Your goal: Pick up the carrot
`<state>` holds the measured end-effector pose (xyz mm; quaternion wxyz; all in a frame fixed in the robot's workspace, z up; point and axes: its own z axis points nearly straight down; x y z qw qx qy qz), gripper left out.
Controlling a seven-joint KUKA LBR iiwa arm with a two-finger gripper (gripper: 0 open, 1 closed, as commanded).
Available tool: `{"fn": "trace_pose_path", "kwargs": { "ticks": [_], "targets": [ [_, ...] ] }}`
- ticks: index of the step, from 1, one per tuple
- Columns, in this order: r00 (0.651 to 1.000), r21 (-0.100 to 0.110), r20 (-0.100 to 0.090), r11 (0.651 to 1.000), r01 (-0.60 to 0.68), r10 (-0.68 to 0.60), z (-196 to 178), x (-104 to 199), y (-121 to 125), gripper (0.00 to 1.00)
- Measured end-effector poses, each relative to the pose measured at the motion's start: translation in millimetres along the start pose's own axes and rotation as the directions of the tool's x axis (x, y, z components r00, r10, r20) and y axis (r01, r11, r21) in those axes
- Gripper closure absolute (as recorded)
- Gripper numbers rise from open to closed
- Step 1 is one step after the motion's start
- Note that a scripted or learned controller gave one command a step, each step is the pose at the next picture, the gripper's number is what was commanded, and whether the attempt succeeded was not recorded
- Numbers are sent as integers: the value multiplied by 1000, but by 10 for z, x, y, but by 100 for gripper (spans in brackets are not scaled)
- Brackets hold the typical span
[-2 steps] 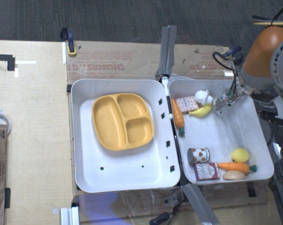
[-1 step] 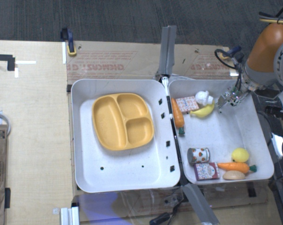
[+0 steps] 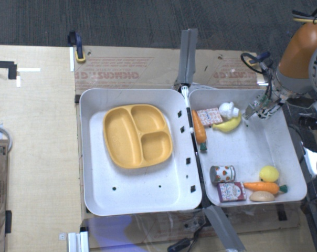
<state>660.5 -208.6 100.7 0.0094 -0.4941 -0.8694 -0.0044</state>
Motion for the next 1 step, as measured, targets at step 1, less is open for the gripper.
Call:
{"fn": "trace_pose_path", "kwargs": {
  "ticks": [1],
  "targets": [
    [1000,-2,3,1000,2,-2,-104,-3,8,100]
  ]
}}
